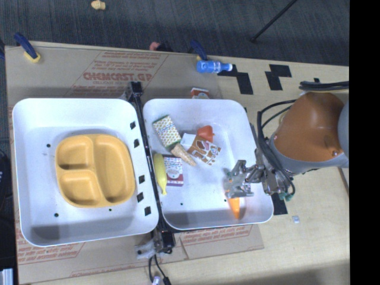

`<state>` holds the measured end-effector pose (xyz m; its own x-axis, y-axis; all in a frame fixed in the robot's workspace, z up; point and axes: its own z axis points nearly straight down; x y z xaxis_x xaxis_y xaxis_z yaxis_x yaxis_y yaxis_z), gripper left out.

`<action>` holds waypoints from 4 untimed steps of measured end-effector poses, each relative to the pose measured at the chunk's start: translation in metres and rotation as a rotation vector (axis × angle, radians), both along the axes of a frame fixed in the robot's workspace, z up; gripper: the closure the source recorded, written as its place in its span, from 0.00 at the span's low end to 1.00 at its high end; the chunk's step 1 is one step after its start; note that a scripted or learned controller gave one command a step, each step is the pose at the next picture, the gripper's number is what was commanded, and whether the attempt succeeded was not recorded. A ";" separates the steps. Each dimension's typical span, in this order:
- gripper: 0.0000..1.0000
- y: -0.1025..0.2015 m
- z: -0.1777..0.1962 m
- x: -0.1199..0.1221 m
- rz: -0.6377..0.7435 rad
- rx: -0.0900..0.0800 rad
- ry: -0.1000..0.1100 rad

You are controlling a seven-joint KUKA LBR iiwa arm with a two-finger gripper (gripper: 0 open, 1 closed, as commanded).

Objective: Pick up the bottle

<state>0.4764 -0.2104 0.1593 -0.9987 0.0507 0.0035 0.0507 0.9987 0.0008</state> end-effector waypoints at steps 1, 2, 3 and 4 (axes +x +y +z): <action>1.00 0.029 0.038 0.001 0.371 -0.001 -0.004; 1.00 0.027 0.051 0.008 0.342 -0.001 -0.004; 1.00 0.025 0.046 0.008 0.159 0.000 0.000; 1.00 0.022 0.047 0.009 -0.216 -0.002 -0.003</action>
<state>0.4857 -0.1886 0.2065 -0.9646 0.2639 0.0002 0.2639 0.9646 -0.0006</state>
